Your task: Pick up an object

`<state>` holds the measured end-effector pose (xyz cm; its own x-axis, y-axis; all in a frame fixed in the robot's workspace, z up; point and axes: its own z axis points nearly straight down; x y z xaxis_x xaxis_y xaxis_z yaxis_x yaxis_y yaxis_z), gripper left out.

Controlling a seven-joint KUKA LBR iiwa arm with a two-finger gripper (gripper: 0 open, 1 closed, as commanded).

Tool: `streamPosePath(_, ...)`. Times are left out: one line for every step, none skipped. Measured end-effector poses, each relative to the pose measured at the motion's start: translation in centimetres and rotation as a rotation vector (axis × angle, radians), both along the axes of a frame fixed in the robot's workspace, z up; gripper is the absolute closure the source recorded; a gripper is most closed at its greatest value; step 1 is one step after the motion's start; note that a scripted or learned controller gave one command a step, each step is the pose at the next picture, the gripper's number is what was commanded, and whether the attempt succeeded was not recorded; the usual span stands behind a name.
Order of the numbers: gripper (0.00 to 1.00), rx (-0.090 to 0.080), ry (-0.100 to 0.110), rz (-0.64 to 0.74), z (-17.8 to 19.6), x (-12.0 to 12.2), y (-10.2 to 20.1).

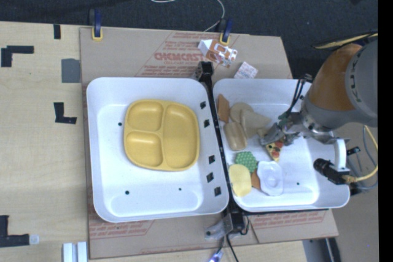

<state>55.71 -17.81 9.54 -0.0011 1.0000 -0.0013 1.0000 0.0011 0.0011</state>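
Note:
The right bin (307,200) holds several small items. A pile of beige pieces (238,127) lies at its left, with a brown flat piece (223,108) behind it. Nearer the front are a green knobbly item (246,160), a yellow rounded item (240,181), a thin orange piece (255,181) and a white cup-like item (271,176). My gripper (271,135) is low in the middle of this bin, right beside the beige pile. A small red and yellow item (275,150) lies just below the gripper's tip, and I cannot see whether they touch.
The left bin (98,132) holds a yellow divided plate (163,135). A black divider (212,132) runs between the bins. Small packets (219,53) lie on the cardboard behind the bins. The arm's grey and orange body (338,95) hangs over the right bin's right side.

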Motion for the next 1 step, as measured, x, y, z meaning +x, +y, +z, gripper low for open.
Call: streamPosePath(1.00, 0.002, -0.002, 0.005, 6.94, 3.41, 7.64)
